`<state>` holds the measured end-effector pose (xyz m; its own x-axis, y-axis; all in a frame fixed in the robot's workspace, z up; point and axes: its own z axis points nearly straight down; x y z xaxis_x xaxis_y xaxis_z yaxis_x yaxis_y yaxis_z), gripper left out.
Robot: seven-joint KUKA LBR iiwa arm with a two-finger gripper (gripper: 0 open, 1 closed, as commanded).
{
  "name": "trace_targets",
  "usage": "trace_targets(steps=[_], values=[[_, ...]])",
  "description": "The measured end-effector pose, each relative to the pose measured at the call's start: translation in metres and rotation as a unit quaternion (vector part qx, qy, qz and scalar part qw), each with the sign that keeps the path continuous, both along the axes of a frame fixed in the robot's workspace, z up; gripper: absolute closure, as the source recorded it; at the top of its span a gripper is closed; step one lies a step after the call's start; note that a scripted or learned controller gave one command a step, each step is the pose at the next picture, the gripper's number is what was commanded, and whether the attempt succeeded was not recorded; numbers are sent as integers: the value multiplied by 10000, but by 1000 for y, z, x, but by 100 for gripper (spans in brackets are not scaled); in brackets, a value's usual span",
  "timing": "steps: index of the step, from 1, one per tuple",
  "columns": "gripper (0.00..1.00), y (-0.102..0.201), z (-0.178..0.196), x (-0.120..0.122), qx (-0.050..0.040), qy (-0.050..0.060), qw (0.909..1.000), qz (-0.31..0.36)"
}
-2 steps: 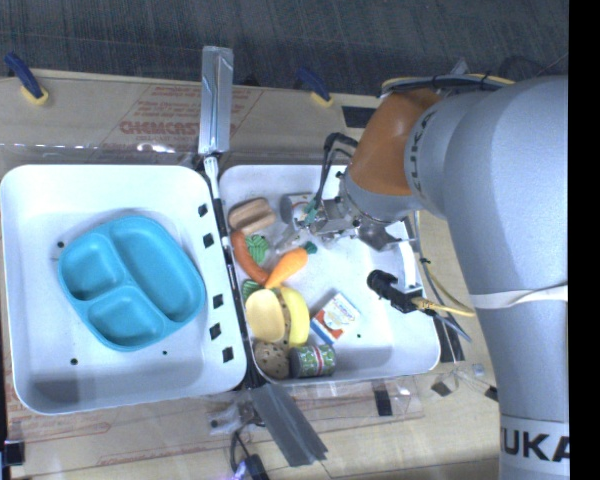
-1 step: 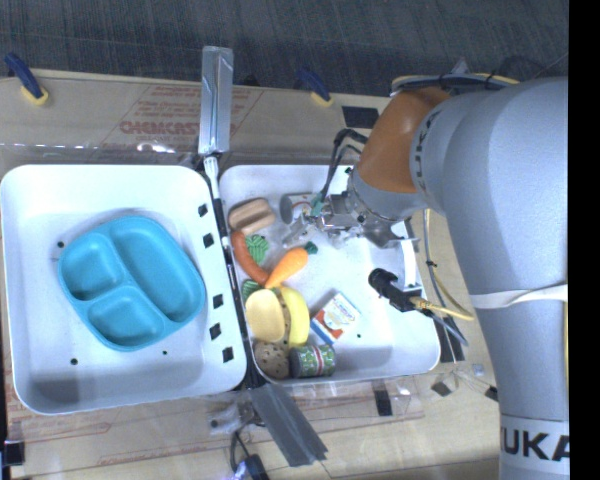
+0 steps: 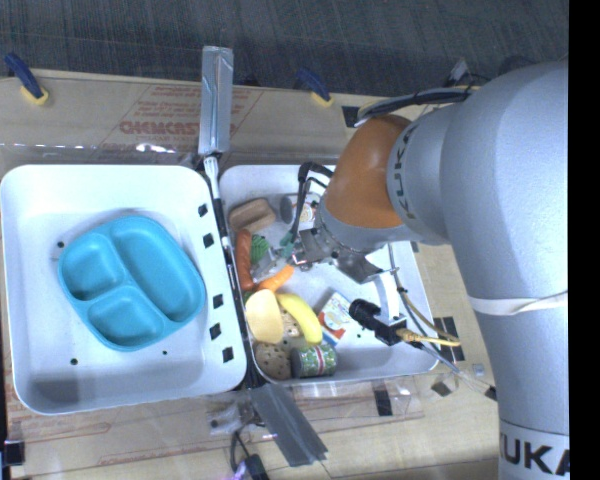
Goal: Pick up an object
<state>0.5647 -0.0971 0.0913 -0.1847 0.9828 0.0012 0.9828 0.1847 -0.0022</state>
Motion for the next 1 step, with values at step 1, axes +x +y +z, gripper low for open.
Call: trace_targets(steps=[1], values=[[100, 0, 10, 0, -1, 3, 10000, 13]])
